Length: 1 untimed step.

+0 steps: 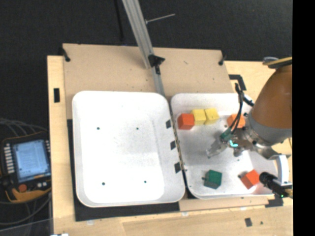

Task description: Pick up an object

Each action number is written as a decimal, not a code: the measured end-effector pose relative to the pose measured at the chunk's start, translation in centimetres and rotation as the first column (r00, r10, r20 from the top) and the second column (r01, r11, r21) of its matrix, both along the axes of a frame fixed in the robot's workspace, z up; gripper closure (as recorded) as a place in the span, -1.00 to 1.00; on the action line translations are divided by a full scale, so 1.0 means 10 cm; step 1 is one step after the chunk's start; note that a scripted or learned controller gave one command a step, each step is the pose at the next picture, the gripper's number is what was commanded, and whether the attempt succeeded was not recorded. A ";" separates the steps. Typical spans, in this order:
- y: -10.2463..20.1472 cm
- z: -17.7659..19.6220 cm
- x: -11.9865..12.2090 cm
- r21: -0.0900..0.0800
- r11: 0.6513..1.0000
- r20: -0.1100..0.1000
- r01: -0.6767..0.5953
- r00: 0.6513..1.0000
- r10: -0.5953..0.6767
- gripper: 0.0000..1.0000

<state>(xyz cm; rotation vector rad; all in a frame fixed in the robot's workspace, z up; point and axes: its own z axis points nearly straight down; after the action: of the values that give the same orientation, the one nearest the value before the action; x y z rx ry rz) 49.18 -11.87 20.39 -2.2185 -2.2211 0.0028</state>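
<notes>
Grey-and-orange arm (273, 107) reaches into the right bin (197, 193) — its gripper (215, 149) hangs over bare white floor, whether parted or pinched impossible to tell. Orange cube (186, 121) and two yellow blocks (205, 115) line the far wall; green block (212, 179) sits nearer.

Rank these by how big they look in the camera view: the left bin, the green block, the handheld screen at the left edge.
1. Left bin, by far the largest.
2. Handheld screen.
3. Green block, the smallest.
</notes>
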 end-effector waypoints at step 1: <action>0.00 0.02 0.01 0.000 1.000 0.005 0.003 1.000 -0.003 -1.00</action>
<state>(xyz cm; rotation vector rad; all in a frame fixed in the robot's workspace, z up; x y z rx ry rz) 49.27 -11.85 20.55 -2.2245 -2.2202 -0.0026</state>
